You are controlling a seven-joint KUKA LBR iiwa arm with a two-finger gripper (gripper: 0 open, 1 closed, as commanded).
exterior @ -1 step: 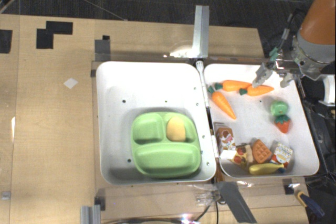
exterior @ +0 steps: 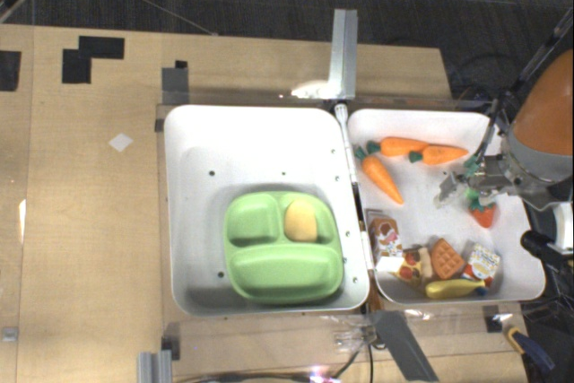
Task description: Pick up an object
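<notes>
Approach step: gripper (exterior: 456,186) positioned low over the right bin (exterior: 531,282), no object secured.

The fingers stand apart and released, with nothing between them. Candidate objects: one carrot (exterior: 383,178) toward the bin's left wall, two more carrots (exterior: 405,146) (exterior: 443,154) end to end along the far wall, a small red item (exterior: 484,214) just beside the gripper toward the right wall, and a cluster of toy food (exterior: 444,265) along the near wall. The carrots are orange, tapered, green-capped and lie flat. Judged next move: align over one object, descend, close. The left bin (exterior: 184,193) carries a green divided tray (exterior: 282,247) holding a yellow piece (exterior: 301,221).
</notes>
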